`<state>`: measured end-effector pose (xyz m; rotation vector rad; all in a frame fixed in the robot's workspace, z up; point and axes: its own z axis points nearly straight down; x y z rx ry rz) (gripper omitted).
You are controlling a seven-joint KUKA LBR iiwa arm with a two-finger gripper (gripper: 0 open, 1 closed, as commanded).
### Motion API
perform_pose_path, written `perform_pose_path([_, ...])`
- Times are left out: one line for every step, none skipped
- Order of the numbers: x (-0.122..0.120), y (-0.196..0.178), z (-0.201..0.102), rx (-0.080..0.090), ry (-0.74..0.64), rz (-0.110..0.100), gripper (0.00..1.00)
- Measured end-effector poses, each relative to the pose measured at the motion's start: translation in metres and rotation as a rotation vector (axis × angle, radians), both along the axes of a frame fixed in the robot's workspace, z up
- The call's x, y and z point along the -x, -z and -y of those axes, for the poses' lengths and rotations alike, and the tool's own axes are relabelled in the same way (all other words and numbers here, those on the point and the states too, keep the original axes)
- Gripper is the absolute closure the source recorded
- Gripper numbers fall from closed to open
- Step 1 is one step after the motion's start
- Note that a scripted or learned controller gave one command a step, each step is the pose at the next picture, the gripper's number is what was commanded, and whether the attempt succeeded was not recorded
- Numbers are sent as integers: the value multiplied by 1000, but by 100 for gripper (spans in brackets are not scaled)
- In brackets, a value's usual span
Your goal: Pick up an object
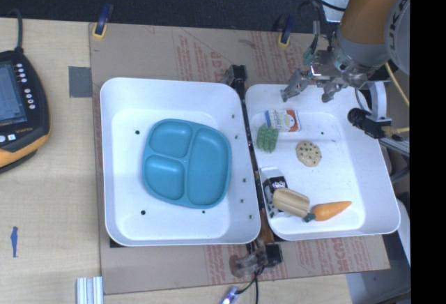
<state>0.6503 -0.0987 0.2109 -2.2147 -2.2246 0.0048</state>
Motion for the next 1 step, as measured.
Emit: perform_pose_path([72, 97, 36, 1, 0, -2, 0])
